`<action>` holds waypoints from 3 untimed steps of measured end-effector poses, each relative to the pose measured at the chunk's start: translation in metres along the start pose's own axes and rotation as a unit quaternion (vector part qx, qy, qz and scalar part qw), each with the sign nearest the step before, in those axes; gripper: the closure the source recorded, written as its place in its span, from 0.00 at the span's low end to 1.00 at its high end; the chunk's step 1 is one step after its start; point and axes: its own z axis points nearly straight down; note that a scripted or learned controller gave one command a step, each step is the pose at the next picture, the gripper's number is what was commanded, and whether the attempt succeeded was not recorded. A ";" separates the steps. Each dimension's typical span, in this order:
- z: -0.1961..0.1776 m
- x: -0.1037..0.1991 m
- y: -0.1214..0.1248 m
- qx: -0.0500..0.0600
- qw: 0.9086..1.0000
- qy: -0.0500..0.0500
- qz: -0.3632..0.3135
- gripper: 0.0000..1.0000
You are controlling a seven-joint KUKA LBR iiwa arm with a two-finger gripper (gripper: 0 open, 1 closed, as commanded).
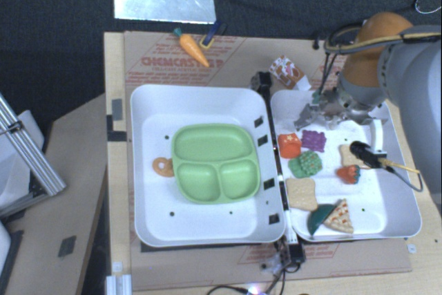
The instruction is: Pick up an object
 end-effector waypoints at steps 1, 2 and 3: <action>-0.013 0.000 0.001 -0.003 1.000 0.000 -0.001 1.00; -0.078 0.000 0.003 -0.004 1.000 0.000 0.001 1.00; -0.124 0.004 0.005 -0.004 1.000 0.000 0.000 1.00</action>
